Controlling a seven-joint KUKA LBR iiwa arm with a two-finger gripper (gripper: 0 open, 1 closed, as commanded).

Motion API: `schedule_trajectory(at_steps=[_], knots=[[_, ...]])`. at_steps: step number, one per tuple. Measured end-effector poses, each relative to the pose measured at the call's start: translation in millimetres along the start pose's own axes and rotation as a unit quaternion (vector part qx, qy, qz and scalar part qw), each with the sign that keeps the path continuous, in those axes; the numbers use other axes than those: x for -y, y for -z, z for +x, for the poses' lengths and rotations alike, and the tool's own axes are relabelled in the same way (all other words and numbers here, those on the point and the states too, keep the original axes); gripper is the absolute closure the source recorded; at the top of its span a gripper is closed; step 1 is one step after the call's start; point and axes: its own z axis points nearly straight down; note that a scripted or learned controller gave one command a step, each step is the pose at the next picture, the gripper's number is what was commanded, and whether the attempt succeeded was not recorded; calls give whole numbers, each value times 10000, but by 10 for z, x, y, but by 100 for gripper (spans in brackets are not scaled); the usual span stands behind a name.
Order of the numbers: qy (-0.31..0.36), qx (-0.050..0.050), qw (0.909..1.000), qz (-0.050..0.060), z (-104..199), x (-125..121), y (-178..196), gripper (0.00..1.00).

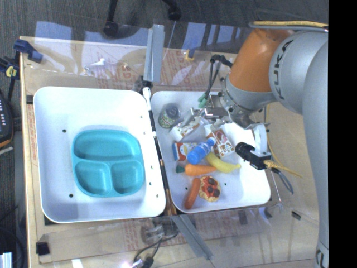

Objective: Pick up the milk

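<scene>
Gripper low over right bin, above milk.

blue three-part tray in left bin; banana, carrot, pizza slice in right bin

This is a robotics lab or test cell, not a home: a large grey industrial arm with an orange band reaches over a plywood bench bearing two shallow white plastic bins. Left of its fingers sits a turquoise divided tray, below them toy plastic food, and loose cables trail off the bench.
</scene>
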Motion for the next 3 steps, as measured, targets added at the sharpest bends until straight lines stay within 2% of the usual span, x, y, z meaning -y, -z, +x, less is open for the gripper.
schedule_trajectory(at_steps=[1, 2, 3], knots=[[-33, 6, 10000, 8, -631, -99, -622, 0], [-649, 33, 9977, -202, -533, -594, -1076, 0], [-471, 93, 9988, -11, -304, -875, -1098, 0]])
